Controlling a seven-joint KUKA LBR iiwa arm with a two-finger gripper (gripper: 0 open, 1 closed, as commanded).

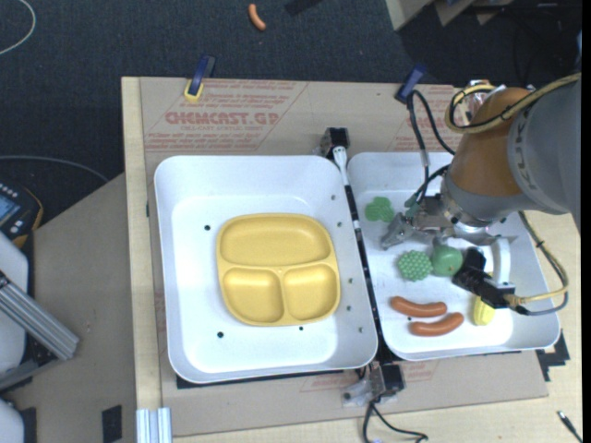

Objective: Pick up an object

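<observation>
The right bin (528, 329) holds several small items. A green leafy piece (378, 209) lies at its upper left. A bumpy green ball (415, 266) and a smooth green round piece (447, 260) sit side by side in the middle. Two orange-red sausages (418, 306) (438, 324) lie near the front, with a small yellow piece (482, 313) to their right. My gripper (399, 232) hangs low over the bin's left half, between the leafy piece and the bumpy ball. I see nothing held in it. The arm hides the bin's back right part.
The left bin (175, 187) holds a yellow three-compartment plate (277, 268). Black cables (420, 123) run along the right bin's back edge, with clamps (335, 140) between the bins. A stray orange piece (257, 16) lies on the dark floor beyond the bench.
</observation>
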